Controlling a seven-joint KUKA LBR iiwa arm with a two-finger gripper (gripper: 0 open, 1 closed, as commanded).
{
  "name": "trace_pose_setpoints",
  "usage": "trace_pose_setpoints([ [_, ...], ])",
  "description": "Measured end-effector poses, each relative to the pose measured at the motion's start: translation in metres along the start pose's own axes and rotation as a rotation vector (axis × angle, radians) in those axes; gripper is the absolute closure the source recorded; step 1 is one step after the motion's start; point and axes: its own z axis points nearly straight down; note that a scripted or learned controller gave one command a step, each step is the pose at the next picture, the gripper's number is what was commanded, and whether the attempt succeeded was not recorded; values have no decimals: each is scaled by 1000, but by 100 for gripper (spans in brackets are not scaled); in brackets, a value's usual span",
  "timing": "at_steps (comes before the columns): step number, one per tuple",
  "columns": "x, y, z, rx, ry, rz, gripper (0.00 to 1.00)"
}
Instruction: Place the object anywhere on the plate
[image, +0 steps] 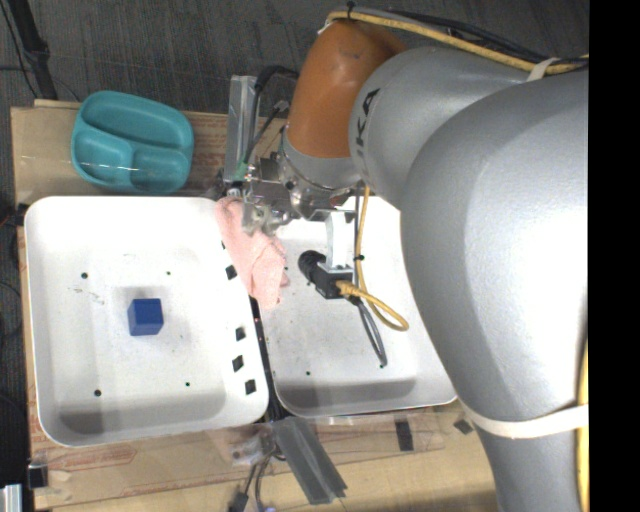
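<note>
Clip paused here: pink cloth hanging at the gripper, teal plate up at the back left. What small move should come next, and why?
Probably a short carry toward the back left. The pink cloth hangs under the gripper over the divider between the two bins, while the teal plate sits outside them, behind the left bin. Whether the cloth is truly gripped is unclear here, so move slowly.

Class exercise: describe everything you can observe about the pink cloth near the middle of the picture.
The pink cloth looks like soft, pale pink fabric, crumpled and hanging in folds. It lies along the divide between the left bin and the right bin, draping over their adjoining rims. Its upper end is bunched right under the gripper; whether it is actually clamped cannot be told.
</note>
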Motion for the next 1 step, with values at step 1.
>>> trace_pose_setpoints([
  [1,77,-36,7,4,0,-148,100],
])
